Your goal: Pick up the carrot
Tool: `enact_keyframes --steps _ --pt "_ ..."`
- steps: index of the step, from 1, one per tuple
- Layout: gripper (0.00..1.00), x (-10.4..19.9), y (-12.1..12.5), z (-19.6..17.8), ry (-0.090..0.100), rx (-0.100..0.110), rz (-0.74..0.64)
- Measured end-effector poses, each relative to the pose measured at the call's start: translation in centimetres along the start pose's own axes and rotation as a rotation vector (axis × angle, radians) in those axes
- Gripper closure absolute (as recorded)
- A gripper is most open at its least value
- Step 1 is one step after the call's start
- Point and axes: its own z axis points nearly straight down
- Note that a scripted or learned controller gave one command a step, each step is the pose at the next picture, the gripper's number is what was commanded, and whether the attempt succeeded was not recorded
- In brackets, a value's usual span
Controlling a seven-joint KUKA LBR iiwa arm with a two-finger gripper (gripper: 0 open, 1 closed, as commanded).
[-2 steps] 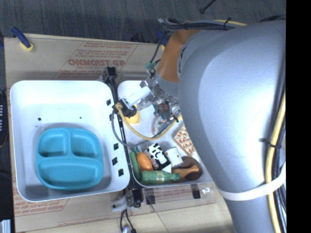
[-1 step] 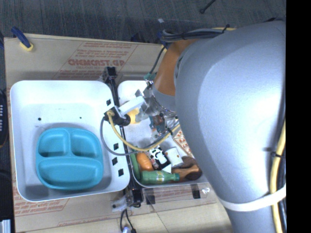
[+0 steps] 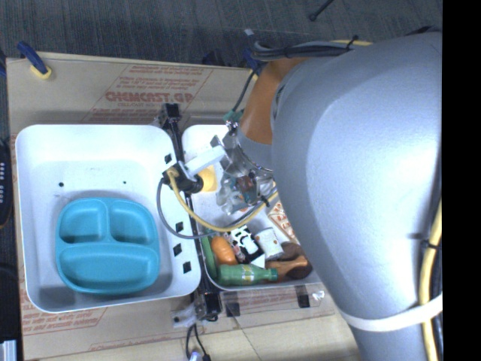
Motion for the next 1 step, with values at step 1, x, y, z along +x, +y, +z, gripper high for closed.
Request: enact_keyframes --steps 1 --pt "1.00 -5.66 -3.28 -5.44 0.014 -0.005 0.019"
